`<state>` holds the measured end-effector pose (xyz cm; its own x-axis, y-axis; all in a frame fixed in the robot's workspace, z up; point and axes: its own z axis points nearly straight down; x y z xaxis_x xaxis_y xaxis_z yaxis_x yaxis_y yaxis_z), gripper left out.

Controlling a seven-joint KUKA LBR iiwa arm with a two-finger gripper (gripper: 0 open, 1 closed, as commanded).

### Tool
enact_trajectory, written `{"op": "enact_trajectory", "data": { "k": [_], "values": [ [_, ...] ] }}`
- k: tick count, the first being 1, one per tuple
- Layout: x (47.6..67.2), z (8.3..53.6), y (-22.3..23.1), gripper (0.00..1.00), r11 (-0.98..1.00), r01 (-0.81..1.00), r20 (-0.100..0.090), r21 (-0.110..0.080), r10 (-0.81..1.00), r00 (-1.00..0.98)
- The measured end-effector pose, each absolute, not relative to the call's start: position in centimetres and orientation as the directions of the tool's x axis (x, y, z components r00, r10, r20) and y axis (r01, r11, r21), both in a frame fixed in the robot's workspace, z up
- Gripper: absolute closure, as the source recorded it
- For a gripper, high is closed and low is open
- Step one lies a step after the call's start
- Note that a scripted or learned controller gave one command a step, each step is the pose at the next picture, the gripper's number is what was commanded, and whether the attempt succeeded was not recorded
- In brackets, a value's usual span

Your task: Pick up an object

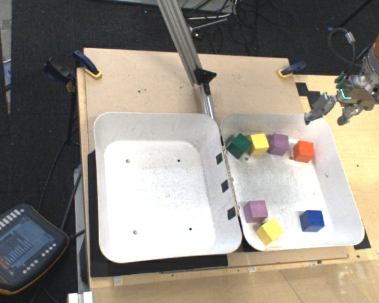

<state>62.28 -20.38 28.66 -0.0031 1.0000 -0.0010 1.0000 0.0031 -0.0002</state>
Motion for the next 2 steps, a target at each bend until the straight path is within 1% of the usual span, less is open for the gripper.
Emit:
{"op": "enact_trajectory", "data": {
  "k": [1,2],
  "values": [
    [61.9,23.8,-21.2,0.0,-0.001,1.0,0.0,-0.004,1.0,0.001],
    [61.9,19.5,-21.4,0.0,-0.001,1.0,0.0,-0.004,1.0,0.001]
  ]
}}
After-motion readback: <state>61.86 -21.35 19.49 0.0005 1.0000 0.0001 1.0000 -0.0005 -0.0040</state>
